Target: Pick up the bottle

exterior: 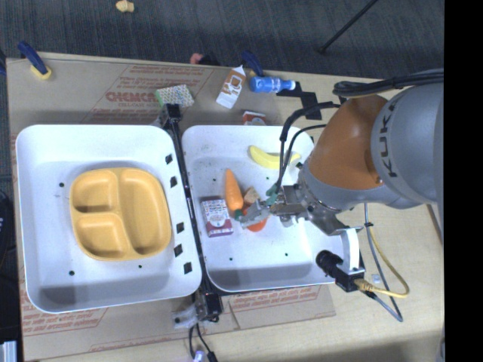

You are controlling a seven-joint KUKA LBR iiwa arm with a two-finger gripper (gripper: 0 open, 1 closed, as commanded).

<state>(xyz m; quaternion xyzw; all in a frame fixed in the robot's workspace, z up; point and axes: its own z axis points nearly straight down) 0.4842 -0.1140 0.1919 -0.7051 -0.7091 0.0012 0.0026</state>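
The bottle [269,85] is blue with a white cap end and lies on its side on the cardboard behind the right bin [226,274], outside it. My gripper [262,206] reaches down into the middle of the right bin, well in front of the bottle. It hovers over a small cluster of items [249,211], green and red, just right of an orange carrot [234,189]. The arm's orange band and grey body hide the bin's right side.
In the right bin lie a yellow banana [266,157] at the back and a red box [216,216] near the left wall. A yellow divided plate [119,211] sits in the left bin [38,149]. A small carton [232,87] and a green sponge [174,95] lie near the bottle.
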